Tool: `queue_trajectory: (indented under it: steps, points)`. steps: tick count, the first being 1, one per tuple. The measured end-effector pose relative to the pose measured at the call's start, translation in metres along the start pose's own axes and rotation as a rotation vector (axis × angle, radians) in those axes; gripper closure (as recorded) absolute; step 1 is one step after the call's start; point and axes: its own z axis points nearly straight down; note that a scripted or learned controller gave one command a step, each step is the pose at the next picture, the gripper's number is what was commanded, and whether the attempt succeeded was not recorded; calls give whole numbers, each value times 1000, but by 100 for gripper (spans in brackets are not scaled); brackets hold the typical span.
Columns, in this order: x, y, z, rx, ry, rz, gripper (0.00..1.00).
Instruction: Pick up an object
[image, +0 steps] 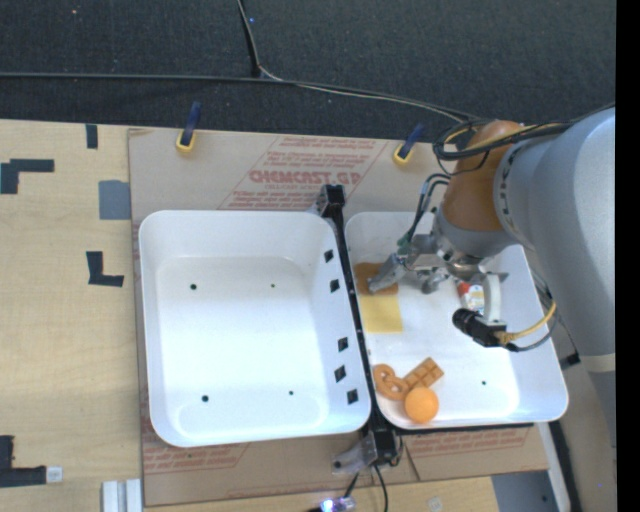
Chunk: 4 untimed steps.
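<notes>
Camera view has the likely pick sitting in the right bin (540, 395): a flat yellow square (382, 313) lying near the bin's left wall, with a brown piece (367, 272) just above it, touching its top edge. The gripper (400, 273) hangs right over that top end of the square, but honestly I can't tell if it's released or clenched, or if anything's in it. Further down the same bin there's an orange ball (421, 404) touching an orange bracket-looking part (405, 377), and the left bin (160, 240) sits alongside.
</notes>
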Motion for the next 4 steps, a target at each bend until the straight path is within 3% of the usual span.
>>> queue_trajectory:
  steps: [1, 2, 3, 4]
  points:
    - [3, 3, -15, -7, 0, -5, 100]
    - [-2, -42, -3, -13, 0, -2, 100]
    - [-1, -40, -3, -13, 0, -4, 0]
    - [15, 2, -2, -12, -1, -7, 0]
